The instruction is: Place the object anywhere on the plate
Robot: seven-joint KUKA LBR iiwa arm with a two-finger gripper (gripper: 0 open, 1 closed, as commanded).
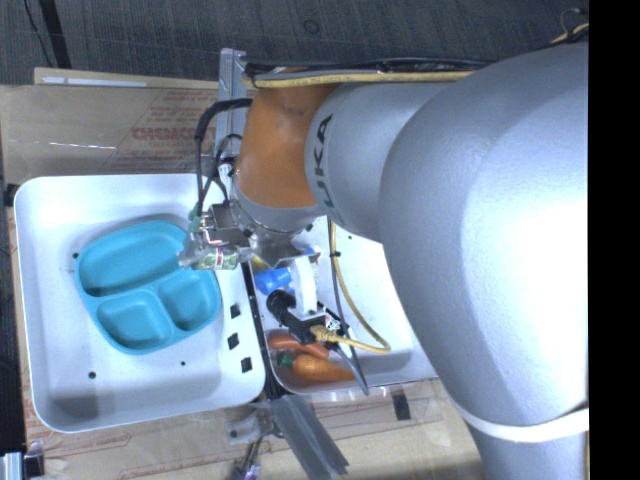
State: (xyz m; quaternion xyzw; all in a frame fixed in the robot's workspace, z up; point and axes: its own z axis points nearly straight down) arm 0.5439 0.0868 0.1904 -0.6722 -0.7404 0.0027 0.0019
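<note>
plate (135, 268), blue and divided into three compartments, is seen in the left bin (50, 368), toward 9 o'clock of the view. nothing is seen lying in any of its compartments, so the placing is judged not yet done. the end effector (212, 251) is seen at the plate's 2 o'clock rim, just over the edge. whether it is released or clenched cannot be told, as the wrist hides it from above. a small pale glinting thing (222, 260) is seen right beneath it, but whether this is the object to be placed or a part of the tool cannot be told. in the right bin (400, 353), at 3 o'clock from the plate, a blue thing (272, 278) and, further toward 5 o'clock, orange carrot-like pieces (318, 368) are seen, well apart from the plate. if something is carried, only the lowering and letting go over a compartment is judged to be left. if not, the pick itself remains to be made.
</note>
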